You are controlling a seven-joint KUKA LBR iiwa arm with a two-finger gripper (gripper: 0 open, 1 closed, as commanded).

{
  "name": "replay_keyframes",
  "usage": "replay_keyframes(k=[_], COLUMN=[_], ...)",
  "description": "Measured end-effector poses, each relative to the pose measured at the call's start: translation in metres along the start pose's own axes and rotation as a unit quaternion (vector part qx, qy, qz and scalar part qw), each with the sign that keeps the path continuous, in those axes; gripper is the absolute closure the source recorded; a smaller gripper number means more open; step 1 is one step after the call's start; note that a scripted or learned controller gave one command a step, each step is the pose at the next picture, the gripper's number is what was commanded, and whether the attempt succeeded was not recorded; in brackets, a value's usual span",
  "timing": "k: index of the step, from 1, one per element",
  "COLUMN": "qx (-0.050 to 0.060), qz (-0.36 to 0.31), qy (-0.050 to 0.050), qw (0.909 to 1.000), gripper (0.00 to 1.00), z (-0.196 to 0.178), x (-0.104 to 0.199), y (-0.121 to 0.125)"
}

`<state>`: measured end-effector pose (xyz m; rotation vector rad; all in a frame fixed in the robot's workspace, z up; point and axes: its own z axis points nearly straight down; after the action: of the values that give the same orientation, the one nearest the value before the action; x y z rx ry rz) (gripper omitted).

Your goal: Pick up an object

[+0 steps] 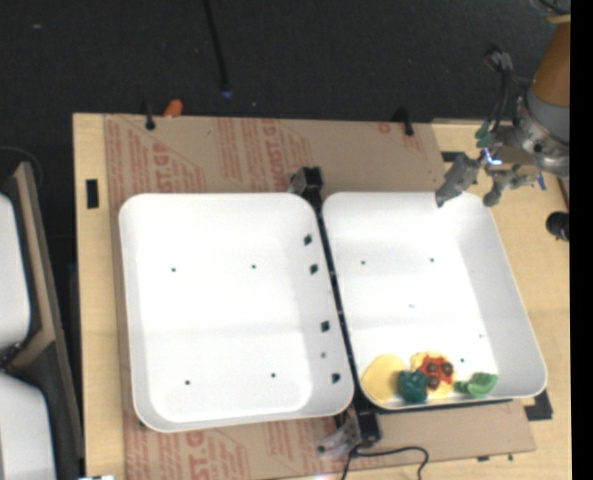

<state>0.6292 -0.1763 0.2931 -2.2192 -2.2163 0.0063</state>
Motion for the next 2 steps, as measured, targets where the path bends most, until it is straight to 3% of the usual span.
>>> replay_keyframes(k=[1,2], qx=[-0.004,-0.001], qz=[0.0,0.0], qy=[-0.001,0.0], qw=[1.0,1.0], gripper=[0.0,0.0], z=[-0.005,0.056], x=[0.0,-0.007], y=[0.001,0.001])
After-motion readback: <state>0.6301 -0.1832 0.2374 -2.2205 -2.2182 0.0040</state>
